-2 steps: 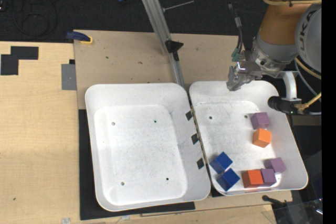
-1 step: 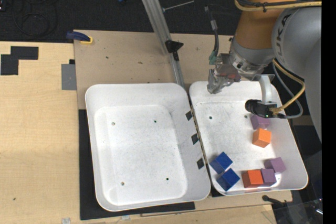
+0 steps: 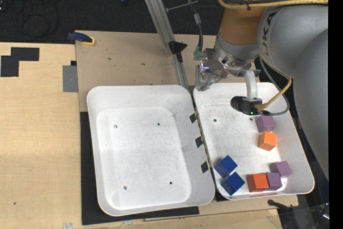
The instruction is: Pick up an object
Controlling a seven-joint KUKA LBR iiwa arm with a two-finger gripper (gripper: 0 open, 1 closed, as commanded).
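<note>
My gripper [image 3: 206, 82] hangs over the far left corner of the right bin [image 3: 231, 134], close to the divider between the two bins, and I see nothing in it. The blocks all lie nearer the camera in that bin. A purple block [image 3: 265, 123] and an orange block [image 3: 267, 140] sit at the right side. Two blue blocks [image 3: 226, 165] [image 3: 233, 183] lie by the front left. A red-orange block [image 3: 259, 182] and two purple blocks [image 3: 274, 180] [image 3: 282, 169] crowd the front right corner.
The left bin [image 3: 140, 93] lies beside the right one. A slanted metal rail [image 3: 161, 24] rises behind the bins. A black sensor on a cable [image 3: 244, 104] hangs over the right bin just right of the gripper. The arm's bulk covers the right side.
</note>
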